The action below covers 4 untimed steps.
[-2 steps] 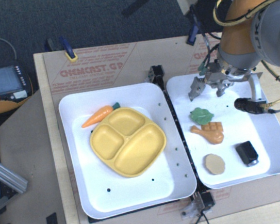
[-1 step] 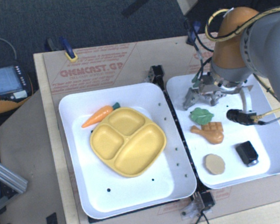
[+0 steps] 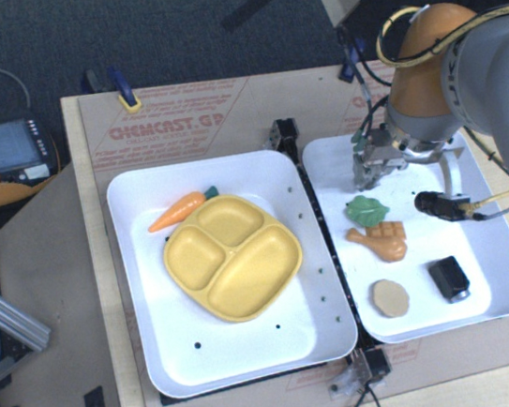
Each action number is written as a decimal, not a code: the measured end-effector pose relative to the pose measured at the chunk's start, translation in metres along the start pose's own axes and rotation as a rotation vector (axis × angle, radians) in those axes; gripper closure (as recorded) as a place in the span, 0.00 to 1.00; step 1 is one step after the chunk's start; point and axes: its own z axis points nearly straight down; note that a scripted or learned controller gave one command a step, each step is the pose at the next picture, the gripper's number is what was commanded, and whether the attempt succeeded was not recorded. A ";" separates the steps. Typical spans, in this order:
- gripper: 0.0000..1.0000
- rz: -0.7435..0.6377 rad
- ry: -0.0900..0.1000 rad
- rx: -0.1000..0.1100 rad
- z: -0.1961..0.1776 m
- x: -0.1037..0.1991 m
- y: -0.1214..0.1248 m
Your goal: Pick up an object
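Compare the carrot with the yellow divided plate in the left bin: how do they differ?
The carrot is orange, slim and tapered; the yellow divided plate is yellow, broad and has three compartments. The carrot is far smaller and lies against the plate's upper-left rim. Both sit in the left bin.

A brown cardboard sheet (image 3: 221, 108) is covering the counter (image 3: 75, 272). A yellow clamp (image 3: 128, 98) is gripping its far edge. What may be a handheld control pendant (image 3: 1, 155) is lying left.

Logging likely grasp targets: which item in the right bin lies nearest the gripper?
The green leafy toy, directly below the gripper; the orange piece, tan disc and black block lie farther.
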 end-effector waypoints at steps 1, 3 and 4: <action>1.00 -0.002 -0.001 -0.006 -0.045 0.004 0.007; 1.00 -0.002 -0.002 -0.007 -0.145 0.000 0.019; 1.00 -0.006 0.002 0.003 -0.148 0.057 0.005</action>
